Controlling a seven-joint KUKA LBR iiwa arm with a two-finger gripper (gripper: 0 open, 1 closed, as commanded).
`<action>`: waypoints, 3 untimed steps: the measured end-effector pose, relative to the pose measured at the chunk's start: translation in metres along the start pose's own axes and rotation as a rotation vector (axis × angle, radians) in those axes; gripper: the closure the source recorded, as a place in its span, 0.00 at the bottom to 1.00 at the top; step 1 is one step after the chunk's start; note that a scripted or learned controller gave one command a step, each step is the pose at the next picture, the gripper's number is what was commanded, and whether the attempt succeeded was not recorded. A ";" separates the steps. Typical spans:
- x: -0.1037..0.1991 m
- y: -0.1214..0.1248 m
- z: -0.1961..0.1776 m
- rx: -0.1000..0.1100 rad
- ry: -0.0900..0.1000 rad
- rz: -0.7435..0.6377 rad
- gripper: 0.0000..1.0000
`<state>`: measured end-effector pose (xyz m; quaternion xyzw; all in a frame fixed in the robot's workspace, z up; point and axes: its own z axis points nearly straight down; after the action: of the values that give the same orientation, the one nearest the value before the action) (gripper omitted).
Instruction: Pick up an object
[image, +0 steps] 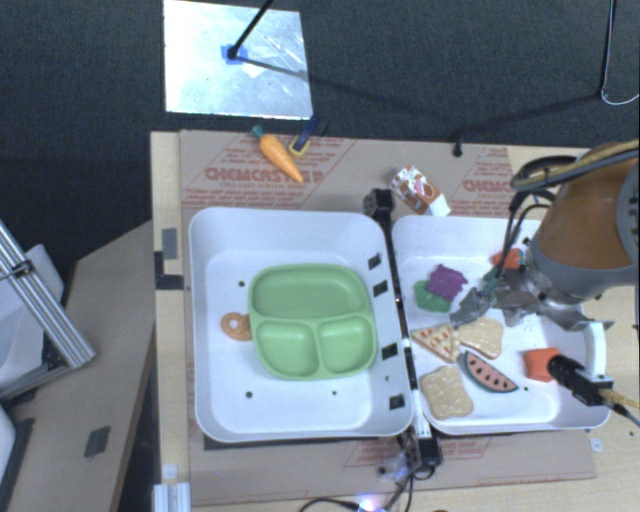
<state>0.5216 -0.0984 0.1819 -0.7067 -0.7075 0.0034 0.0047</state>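
Hovering low in the right bin (570, 415) with the gripper (470, 312), finger state impossible to tell, just beside the purple grapes (446, 279), right above the pizza slice (435, 342) and touching the toast (483, 337).

grey arm reaches in from the right; end effector (468, 312) angled down-left

Red print reading "CHEMCAST" runs across the brown cardboard sheet (330, 160) that lies under the bins on the desk, once near the sheet's far left corner and again, fainter, near its far right corner. Smaller red lines beneath each are too blurred to read.
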 end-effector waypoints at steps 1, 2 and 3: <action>0.000 0.003 -0.006 -0.012 -0.002 -0.002 0.00; -0.005 0.003 0.055 -0.009 -0.001 0.000 0.00; -0.005 0.007 0.094 -0.018 -0.001 0.001 0.00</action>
<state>0.5275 -0.1033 0.0875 -0.7069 -0.7073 -0.0026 -0.0022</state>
